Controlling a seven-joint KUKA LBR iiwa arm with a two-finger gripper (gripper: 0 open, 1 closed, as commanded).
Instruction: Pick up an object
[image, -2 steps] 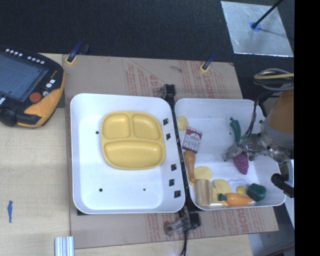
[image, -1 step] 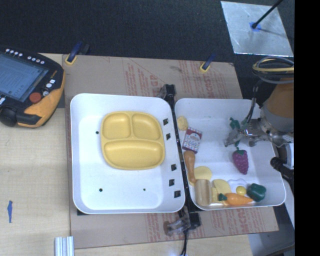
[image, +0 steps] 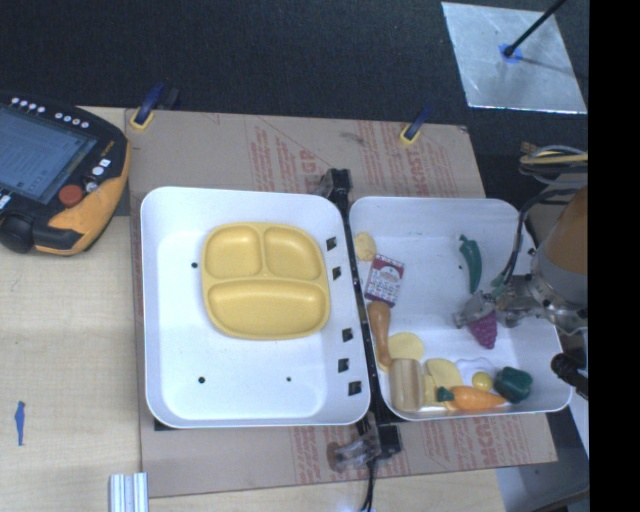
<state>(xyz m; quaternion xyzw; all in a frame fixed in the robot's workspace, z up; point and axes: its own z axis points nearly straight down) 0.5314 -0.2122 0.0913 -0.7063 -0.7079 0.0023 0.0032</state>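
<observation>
At the far left a teach pendant lies on the bench, well away from the work. The left bin carries a yellow divided plate, lying flat.

In the right bin the small things crowd the left wall and the near edge: a red-and-white packet, an orange stick-shaped piece, pale yellow pieces, then a carrot and a dark green piece along the near wall. A green chili lies alone toward the far right.

The gripper sits low on the right side of that bin, directly over a purple toy, probably a bunch of grapes. The toy's long axis runs roughly from far to near, its narrower end toward the near wall, its upper part hidden under the metal. Whether the gripper is spread, pressed together or pinching the purple toy cannot be told from this slant.

The risks as I judge them: the toy looks rounded and knobbly, so a grip across its tapered end could squeeze it out sideways; it could roll toward the right wall; and a descent slightly off centre would press on top of it rather than straddle it.
</observation>
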